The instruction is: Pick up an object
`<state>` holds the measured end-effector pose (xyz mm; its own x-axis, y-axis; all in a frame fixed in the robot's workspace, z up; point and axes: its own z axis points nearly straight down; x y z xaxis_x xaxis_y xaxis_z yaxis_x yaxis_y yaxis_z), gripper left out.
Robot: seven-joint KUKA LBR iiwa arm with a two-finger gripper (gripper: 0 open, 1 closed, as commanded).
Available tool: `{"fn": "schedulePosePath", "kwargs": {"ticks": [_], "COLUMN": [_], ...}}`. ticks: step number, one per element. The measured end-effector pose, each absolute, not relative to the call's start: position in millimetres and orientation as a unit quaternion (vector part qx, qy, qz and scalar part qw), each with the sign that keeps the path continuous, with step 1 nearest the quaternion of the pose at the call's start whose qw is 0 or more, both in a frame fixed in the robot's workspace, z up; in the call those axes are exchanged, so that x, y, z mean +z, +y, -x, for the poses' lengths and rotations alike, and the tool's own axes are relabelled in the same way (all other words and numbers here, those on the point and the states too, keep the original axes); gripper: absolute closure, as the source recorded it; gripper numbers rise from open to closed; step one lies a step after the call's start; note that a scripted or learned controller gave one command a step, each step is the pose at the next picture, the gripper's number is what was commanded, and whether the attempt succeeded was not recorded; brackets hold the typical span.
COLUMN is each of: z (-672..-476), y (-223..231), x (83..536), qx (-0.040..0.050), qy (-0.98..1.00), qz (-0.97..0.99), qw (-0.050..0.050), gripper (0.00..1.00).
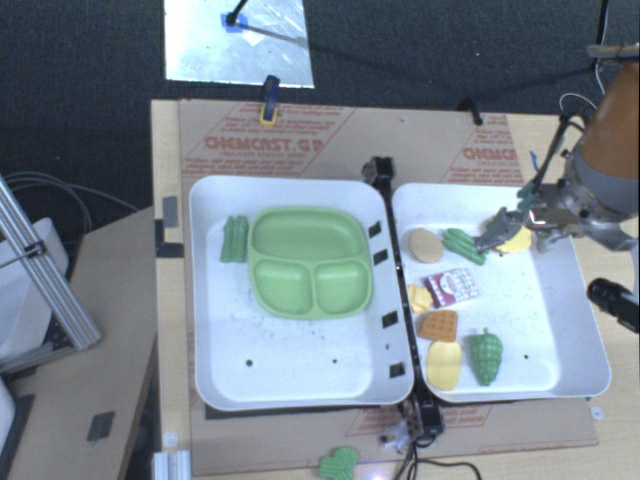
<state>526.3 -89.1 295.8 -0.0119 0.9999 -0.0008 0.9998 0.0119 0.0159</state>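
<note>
Pod first: a dark green ridged toy pea pod [463, 245], lying flat and slanted on the floor of the right-hand shallow white bin [570, 318], towards its far half. Just off its right end, a pale yellow flat toy slice [517, 241], partly covered from above. Hovering right over that spot, the grey two-finger gripper [496, 232], reaching in from the right; parted or closed, impossible to tell from this angle, and nothing seen clamped in it.

Now from the near edge outward. Down front, outside the bins, a small green clover-shaped toy [340, 461] on the brown cardboard sheet [330, 133]. Inside the right bin's near end, a yellow rounded plastic lemon-like toy [443, 365] touching a green knobbly cone-shaped toy [486, 356]. Just beyond, an orange square toy waffle [437, 325], then a pink-and-white printed packet [453, 288] with a small yellow wedge [416, 296] against its left side. Further on, a tan round bun-like toy [426, 245], just beside the pod's left end and crowding it there.

Across the divider, in the left-hand shallow white bin [290, 383]: a light green three-compartment plastic plate [308, 263] in the middle, and a small bundle of dark green toy stalks [234, 239] near its left rim, apart from it.

Far back, a yellow-and-blue clamp [269, 104] on the cardboard's edge, and beyond that a shiny silver square sheet [238, 28] on dark carpet.
</note>
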Motion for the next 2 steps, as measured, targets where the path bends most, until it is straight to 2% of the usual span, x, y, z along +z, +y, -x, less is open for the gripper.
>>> {"fn": "schedulePosePath", "kwargs": {"ticks": [1, 2], "z": [-484.9, -497.6], "y": [-133.1, -75.0], "x": [221.4, 286.7], "qx": [-0.001, 0.0027], "qy": [0.706, 0.711], "qz": [-0.708, -0.704], "qw": [-0.001, 0.003], "gripper": [0.0, 0.0]}}
